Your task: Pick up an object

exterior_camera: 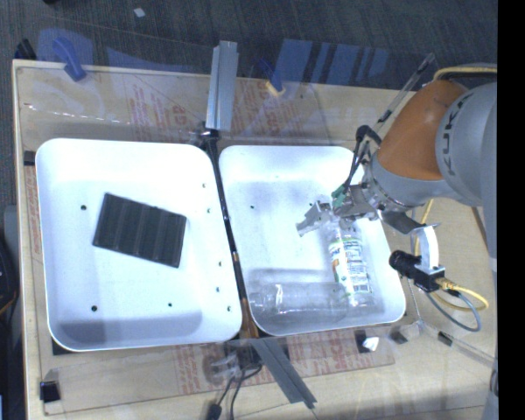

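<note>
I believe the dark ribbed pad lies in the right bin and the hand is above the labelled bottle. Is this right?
Not quite: the camera view shows the dark ribbed pad in the left bin. The hand is above the labelled bottle, as you said.

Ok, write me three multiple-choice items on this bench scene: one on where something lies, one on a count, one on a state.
1. Where does the dark ribbed rectangular pad lie?
A. In the left bin
B. In the right bin
C. On the bench outside both bins

2. How many white bins stand on the bench?
A. One
B. Two
C. Three

3. How does the labelled bottle sit?
A. Standing upright
B. Lying on its side in the right bin
C. Raised clear above the bin

Answers:
1. A: the pad rests flat on the floor of the left bin.
2. B: a left bin and a right bin sit side by side.
3. B: the bottle lies lengthwise on the bin floor, just below the gripper, beside a clear plastic bottle.
</note>
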`<state>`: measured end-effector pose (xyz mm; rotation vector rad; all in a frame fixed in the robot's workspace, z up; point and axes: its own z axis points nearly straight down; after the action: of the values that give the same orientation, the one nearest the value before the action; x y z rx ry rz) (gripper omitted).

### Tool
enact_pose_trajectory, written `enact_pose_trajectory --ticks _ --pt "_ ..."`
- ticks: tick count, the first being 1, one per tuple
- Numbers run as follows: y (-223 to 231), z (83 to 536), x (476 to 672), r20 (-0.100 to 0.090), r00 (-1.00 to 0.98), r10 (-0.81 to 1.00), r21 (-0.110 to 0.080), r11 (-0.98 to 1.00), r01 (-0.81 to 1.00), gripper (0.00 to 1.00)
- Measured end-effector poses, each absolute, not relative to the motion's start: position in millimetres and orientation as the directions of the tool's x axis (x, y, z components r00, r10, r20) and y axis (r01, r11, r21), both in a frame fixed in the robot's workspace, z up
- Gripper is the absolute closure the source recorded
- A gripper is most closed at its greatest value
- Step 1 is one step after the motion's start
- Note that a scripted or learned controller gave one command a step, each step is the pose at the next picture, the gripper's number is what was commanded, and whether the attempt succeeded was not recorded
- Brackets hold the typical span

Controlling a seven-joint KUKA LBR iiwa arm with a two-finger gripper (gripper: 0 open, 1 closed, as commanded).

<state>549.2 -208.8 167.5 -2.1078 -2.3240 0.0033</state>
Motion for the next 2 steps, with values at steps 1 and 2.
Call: enact_pose_trajectory --ticks 1,2 --pt "-209 168 549.2 0.001 -0.096 0.995 -0.004 0.096 0.995 0.0" --pt "-181 103 509.3 0.003 -0.357 0.934 -0.003 0.357 0.934 0.0"
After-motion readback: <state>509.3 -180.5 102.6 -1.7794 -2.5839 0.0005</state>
